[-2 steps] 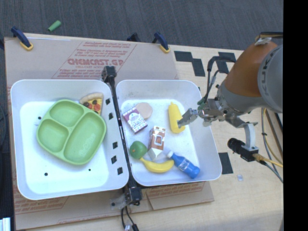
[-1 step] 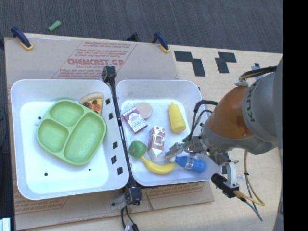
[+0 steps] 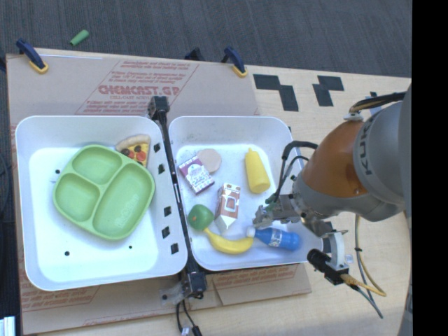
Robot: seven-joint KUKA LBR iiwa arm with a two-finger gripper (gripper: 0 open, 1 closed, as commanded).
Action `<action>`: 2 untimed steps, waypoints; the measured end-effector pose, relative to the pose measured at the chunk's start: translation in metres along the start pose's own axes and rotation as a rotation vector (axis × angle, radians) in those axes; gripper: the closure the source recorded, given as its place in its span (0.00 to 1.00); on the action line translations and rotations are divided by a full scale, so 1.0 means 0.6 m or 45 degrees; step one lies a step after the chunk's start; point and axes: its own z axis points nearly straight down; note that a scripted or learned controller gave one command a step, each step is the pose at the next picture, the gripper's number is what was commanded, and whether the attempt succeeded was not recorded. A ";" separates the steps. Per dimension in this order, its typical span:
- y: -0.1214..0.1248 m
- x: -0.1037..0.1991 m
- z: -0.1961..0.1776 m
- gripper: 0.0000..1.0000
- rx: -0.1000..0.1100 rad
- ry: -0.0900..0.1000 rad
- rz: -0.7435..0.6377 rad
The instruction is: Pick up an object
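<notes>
My gripper (image 3: pixel 268 215) hangs low over the right bin (image 3: pixel 231 127), near its front right corner. It sits right at the cap end of a blue bottle (image 3: pixel 278 239) that lies on its side. A banana (image 3: pixel 229 243) lies just left of the bottle. Farther left are a green apple (image 3: pixel 200 217) and a small carton (image 3: pixel 227 204). A yellow mustard bottle (image 3: pixel 257 171) lies behind the gripper. A pink box (image 3: pixel 196 175) and a round beige disc (image 3: pixel 209 160) sit toward the back of the bin.
The left bin (image 3: pixel 42 257) holds a green divided plate (image 3: pixel 105 191) and a toy pizza slice (image 3: pixel 135 148). A black clip (image 3: pixel 159 106) and a divider strip (image 3: pixel 171 187) join the two bins. The arm's orange band (image 3: pixel 336 166) overhangs the right bin's right wall.
</notes>
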 end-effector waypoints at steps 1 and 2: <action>0.037 0.091 -0.191 1.00 -0.008 -0.017 0.012; 0.037 0.090 -0.190 0.00 -0.007 -0.017 0.013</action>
